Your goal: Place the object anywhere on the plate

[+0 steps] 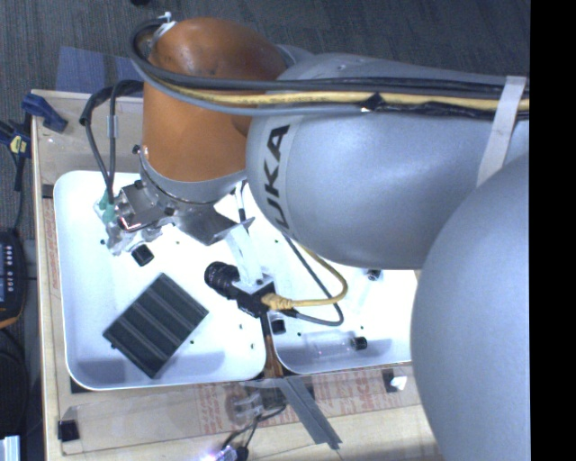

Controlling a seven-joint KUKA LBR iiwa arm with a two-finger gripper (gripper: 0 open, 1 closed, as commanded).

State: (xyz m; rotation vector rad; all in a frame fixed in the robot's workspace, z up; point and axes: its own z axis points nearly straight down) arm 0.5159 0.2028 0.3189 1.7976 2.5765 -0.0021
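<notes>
The left bin [81, 270] rests on a wooden bench [180, 410] above dark floor [54, 27]. A ribbed black plate [156, 324] lies inside that bin. Gripper [135, 239] state cannot be determined.

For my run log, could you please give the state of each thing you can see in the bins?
Dark ribbed plate: lying flat in the left bin, tilted diagonally, nothing on it.
Small dark block: on the bin floor, apart from the plate.
Clear tube: lying on its side in the right bin.
</notes>
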